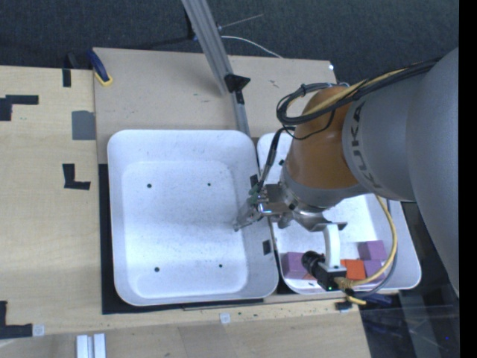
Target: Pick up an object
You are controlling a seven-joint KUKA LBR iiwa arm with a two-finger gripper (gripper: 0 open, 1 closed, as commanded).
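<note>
My gripper [250, 213] hangs over the right edge of the left bin [179, 144], just beside the divide between the two bins. The grey arm with its orange band [320, 151] covers most of the right bin [406, 274]. In the near part of the right bin lie a purple block [299, 263], a second purple block [374, 249] and an orange block [356, 270]. These sit to the right of and below the gripper, apart from it. I see nothing held in the gripper.
A slanted metal rail [212, 39] runs from the top of the view down to the bins' far edge. The wooden bench [45, 200] with black tape marks extends to the left. Cables [384, 263] loop from the wrist over the right bin.
</note>
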